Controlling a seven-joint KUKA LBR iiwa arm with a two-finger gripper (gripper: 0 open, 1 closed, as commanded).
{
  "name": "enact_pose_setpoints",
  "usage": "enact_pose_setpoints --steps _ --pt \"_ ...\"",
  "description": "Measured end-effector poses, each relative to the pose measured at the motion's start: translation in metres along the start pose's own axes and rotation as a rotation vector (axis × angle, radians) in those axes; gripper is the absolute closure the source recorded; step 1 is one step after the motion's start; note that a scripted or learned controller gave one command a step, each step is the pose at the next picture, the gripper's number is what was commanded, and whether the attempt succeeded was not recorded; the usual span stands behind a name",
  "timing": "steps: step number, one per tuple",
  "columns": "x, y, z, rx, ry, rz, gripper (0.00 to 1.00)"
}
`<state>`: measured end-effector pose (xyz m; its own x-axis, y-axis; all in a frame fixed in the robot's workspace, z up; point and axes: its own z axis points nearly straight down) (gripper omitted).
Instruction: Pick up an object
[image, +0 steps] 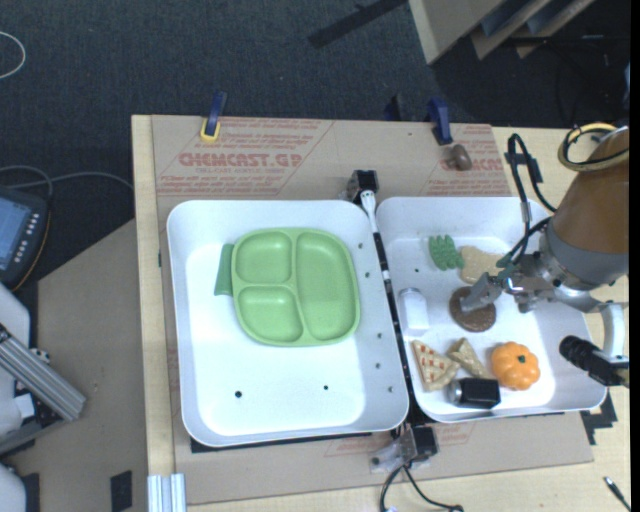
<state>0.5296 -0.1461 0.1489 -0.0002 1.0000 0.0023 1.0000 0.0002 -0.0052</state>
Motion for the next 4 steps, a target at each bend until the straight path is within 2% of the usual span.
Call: enact_pose_setpoints --steps 1,2,3,4 --pt "0.002 0.009 0.057 0.001 0.0 0.0 0.0" --pt "0.003 0.009 0.065 -0.001 0.0 0.001 0.0" --pt "0.002 0.009 0.053 -0.005 -0.002 0.002 1.0" --pt "0.007 0.011 -0.008 -0.01 -0.004 -0.001 1.0"
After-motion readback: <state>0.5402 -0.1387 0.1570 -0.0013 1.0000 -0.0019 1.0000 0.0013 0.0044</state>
